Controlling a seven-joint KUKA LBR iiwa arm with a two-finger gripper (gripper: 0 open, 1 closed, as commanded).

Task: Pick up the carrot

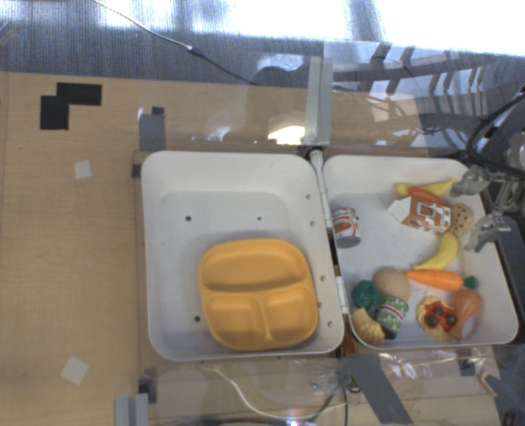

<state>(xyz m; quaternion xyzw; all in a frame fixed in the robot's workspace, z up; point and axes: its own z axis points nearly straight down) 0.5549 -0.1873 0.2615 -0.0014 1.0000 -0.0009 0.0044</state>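
Carrot lay flat in the right bin, orange body pointing left and green tip right, just below a yellow banana and beside a round beige item. The gripper hung at that bin's right rim, near the carrot but apart from it; whether it was spread or pressed together I could not tell. A yellow divided tray sat in the left bin.
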